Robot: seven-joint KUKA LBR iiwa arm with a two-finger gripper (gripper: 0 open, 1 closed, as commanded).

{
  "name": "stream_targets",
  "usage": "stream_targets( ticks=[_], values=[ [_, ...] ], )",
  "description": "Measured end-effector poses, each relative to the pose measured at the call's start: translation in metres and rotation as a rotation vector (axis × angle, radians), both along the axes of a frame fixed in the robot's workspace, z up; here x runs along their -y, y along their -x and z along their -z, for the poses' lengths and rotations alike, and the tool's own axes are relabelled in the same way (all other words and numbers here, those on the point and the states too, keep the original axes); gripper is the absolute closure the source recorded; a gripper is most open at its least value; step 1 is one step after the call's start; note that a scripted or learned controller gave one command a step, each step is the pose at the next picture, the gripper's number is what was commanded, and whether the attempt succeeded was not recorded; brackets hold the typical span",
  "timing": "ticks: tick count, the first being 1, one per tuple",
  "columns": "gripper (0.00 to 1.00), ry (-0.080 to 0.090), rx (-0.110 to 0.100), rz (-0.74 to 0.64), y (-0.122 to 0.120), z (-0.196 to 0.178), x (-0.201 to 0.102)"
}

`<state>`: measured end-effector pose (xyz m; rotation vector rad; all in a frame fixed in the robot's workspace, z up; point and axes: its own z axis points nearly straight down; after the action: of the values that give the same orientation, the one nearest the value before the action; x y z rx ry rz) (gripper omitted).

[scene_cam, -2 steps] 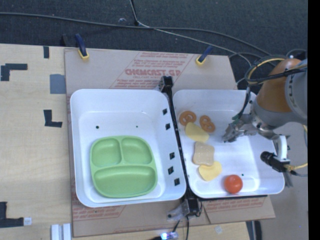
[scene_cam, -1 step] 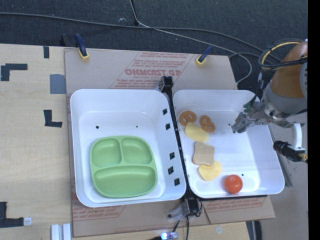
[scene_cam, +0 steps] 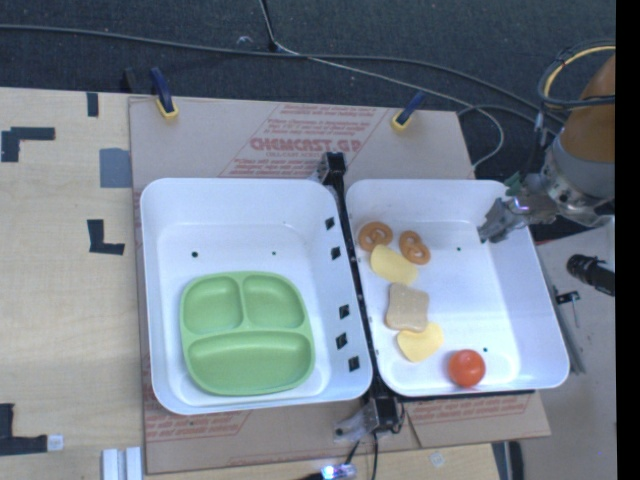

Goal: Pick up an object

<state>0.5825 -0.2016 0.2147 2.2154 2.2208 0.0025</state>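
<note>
Claw [scene_cam: 497,222] over right bin [scene_cam: 520,268], near its 1 o'clock corner; cannot tell its state. Nothing seen between fingers.

Food well apart from claw, toward 9 o'clock: two pretzels [scene_cam: 376,235] [scene_cam: 414,247] side by side, yellow block [scene_cam: 393,264] just below them. Cracker [scene_cam: 407,308] at 6 o'clock of block, yellow heart [scene_cam: 420,343] touching cracker's lower edge. Tomato [scene_cam: 466,368] near bin's 5 o'clock corner.

Left bin [scene_cam: 160,218] holds green divided plate [scene_cam: 246,333].

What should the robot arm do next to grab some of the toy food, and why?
Probably swing the end effector left, further over the right bin. It sits at that bin's far right edge, while the food, such as the pretzel and the tomato, lies apart from it.
</note>
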Motion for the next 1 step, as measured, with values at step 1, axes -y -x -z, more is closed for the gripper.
stream_targets(
  ticks=[1],
  values=[
    [1.00, 0.000, -0.001, 0.000, -0.0105, -0.0490, -0.0013]
  ],
)
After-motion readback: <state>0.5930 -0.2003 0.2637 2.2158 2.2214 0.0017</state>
